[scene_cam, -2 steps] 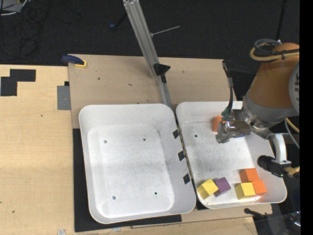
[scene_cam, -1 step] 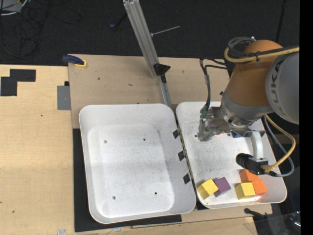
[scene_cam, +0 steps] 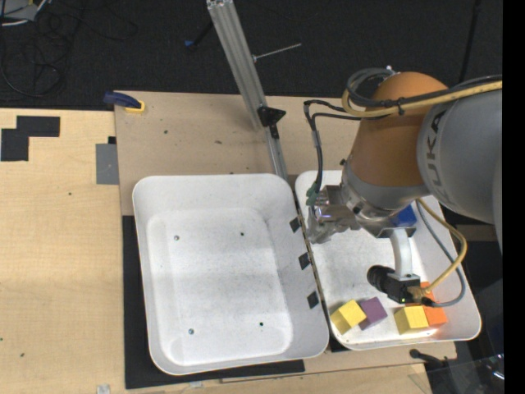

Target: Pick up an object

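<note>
Yellow block touches purple block in right bin; gripper above, near bin's left wall; jaws state unclear.

Two white bins sat on the bench. Just below the gripper: two yellow blocks, one purple block, one orange block. One blue object beside it.

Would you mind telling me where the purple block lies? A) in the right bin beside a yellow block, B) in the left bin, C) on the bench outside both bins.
A: the purple block lies in the right bin, touching a yellow block near its front edge.
</note>
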